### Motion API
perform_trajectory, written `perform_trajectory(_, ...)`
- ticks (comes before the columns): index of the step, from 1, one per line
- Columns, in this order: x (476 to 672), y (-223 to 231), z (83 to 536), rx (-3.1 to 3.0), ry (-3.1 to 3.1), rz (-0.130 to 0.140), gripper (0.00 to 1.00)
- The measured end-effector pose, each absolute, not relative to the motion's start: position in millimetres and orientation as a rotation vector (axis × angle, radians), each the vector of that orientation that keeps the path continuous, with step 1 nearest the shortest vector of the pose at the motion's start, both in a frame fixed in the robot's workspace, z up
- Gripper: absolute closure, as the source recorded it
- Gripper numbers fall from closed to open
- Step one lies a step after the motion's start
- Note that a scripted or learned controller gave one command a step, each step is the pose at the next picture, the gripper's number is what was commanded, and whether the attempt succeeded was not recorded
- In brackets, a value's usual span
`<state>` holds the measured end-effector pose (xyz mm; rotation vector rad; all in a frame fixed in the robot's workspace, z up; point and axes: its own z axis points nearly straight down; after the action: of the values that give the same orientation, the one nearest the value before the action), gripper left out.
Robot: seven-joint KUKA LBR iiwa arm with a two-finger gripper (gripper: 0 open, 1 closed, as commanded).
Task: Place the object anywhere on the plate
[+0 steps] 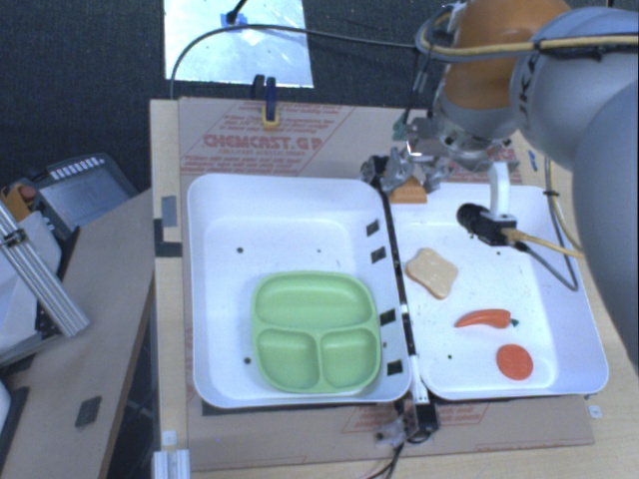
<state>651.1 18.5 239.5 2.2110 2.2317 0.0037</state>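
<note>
From the overhead camera, the gripper (409, 171) sat at the back edge of the right bin (569, 312), right by the divider, with an orange block (409, 194) just below it. Couldn't tell if the jaws were open or closed, honestly. The green plate (316, 331) was in the left bin (290, 218). A bread slice (431, 271), red chili (483, 318) and red round slice (515, 361) lay in the right bin.
</note>
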Motion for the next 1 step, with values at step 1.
perform_trajectory(1, 644.7, 70.4, 224.1, 2.212, 2.233, 0.002, 1.0)
